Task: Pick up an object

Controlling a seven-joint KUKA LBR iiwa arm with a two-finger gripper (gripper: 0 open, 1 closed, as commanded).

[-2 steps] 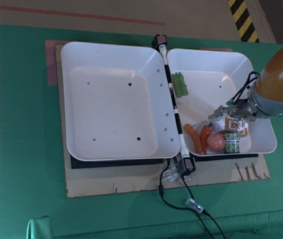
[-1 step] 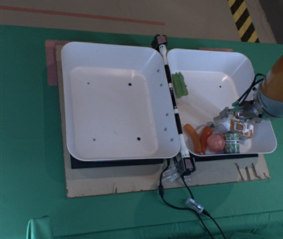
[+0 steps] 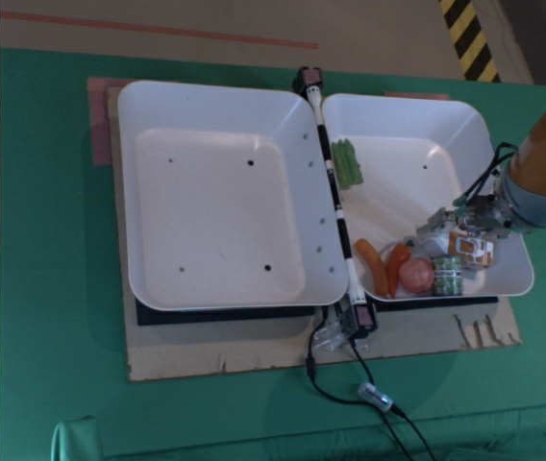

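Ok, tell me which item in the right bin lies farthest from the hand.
The green vegetable, alone by the divider in the right bin. The carrot, red pieces and small packets cluster near the hand.

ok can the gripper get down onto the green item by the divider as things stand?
Probably yes. The green item lies alone in the right bin, apart from the pile at the near edge. The gripper is over that pile. The divider beside the item could crowd a grasp.

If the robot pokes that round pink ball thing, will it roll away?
Probably a little. The pink ball looks round and smooth, so it could roll. But an orange sausage shape and a small green box sit right beside it, near the bin's wall, likely stopping it.
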